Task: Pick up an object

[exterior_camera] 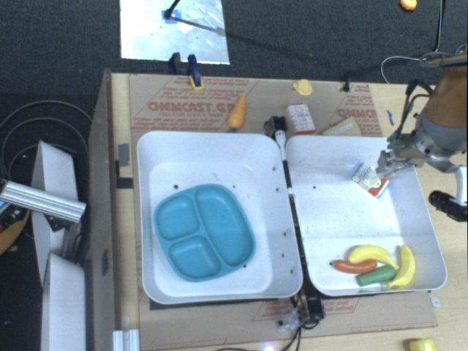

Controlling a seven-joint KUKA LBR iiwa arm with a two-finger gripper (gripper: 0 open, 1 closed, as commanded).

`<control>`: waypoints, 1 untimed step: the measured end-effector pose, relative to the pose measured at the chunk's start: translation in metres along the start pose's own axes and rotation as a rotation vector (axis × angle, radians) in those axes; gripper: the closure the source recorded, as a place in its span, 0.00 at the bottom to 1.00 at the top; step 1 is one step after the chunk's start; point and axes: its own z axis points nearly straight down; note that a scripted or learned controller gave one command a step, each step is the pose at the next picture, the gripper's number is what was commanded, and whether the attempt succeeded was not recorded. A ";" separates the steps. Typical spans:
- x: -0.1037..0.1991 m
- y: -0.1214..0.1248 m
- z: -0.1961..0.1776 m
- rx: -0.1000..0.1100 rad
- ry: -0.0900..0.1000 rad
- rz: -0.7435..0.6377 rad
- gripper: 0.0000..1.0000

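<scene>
On dark carpet, cardboard-topped bench (219, 97); end effector (386, 164) state impossible to tell.

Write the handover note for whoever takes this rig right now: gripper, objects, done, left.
Gripper: low over the right bin, at a small white and red packet near the bin's back; a hold is not confirmed.
Objects: two bananas, a red piece and a green piece at the right bin's front; blue divided plate in the left bin.
Done: nothing lifted.
Left: grasp and lift one object.

Grey arm (444, 115), wrist low, angled leftward
</scene>
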 end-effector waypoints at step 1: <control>-0.004 -0.045 -0.012 0.006 0.001 0.003 1.00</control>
